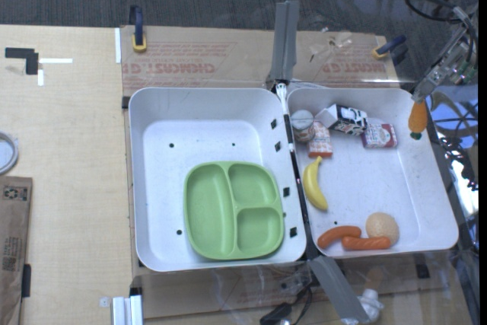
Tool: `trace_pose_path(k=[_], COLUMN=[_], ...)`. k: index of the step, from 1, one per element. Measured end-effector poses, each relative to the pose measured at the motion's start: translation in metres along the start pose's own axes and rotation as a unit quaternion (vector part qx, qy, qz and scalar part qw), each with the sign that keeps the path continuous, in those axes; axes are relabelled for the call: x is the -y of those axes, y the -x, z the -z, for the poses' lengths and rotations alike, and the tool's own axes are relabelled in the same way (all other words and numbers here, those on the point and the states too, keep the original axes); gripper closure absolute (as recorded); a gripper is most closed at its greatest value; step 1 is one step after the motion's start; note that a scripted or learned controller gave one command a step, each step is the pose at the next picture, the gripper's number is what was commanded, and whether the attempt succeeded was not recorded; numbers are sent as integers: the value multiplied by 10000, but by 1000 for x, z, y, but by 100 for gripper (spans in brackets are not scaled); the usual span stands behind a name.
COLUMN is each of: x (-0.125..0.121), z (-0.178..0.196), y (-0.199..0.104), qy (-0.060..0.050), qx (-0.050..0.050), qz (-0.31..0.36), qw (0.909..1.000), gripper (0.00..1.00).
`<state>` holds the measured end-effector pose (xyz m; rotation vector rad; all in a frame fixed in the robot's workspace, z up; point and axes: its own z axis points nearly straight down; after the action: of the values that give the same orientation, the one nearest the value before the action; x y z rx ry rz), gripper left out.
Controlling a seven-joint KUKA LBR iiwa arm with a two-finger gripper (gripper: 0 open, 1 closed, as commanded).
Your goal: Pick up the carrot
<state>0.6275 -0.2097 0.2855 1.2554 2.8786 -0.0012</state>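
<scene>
Hanging upright beneath the pincer (423, 93), the carrot (417, 118) sits at the right bin's (426, 243) far corner. It looks light, stiff and smooth; its top seems clamped, though I cannot tell for sure.

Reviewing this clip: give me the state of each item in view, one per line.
Orange carrot: hanging from the gripper, above the right bin's edge.
Green three-compartment plate: flat in left white bin.
Yellow banana: lying in right white bin.
Two red sausages: lying, touching.
</scene>
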Motion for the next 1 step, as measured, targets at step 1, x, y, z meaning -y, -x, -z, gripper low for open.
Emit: trace_pose_path(k=[1], x=[-32], z=[-117], y=[-16], qy=[3], qx=[-2], qz=[208], qw=[9998], gripper=[100])
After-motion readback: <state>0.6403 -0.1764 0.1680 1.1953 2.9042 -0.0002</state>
